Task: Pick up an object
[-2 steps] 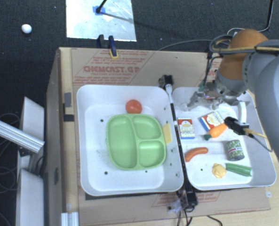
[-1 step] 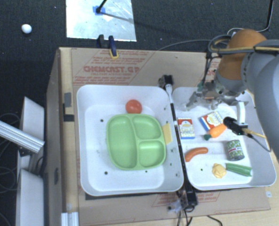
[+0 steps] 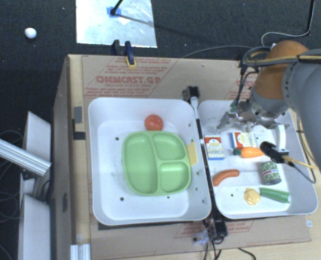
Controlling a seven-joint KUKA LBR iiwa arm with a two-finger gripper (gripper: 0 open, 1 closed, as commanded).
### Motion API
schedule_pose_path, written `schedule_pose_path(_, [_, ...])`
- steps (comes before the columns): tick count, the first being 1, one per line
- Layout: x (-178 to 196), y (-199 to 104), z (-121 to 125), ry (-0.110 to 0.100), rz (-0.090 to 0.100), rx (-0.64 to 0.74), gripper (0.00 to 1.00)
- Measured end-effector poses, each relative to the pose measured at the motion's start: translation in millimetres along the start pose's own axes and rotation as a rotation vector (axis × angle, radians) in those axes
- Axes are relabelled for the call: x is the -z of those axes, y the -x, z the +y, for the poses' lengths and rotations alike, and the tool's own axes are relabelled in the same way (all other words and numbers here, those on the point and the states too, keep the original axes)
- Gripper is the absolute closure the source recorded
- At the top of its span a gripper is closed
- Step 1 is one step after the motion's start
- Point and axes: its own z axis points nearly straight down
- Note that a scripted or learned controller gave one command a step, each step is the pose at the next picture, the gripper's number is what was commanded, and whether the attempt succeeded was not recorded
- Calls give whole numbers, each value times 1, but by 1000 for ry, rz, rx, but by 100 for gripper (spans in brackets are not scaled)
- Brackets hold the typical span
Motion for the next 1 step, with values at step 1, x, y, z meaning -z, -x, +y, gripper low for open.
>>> schedule_pose_path(1, [0,19,21,2,0,0,0])
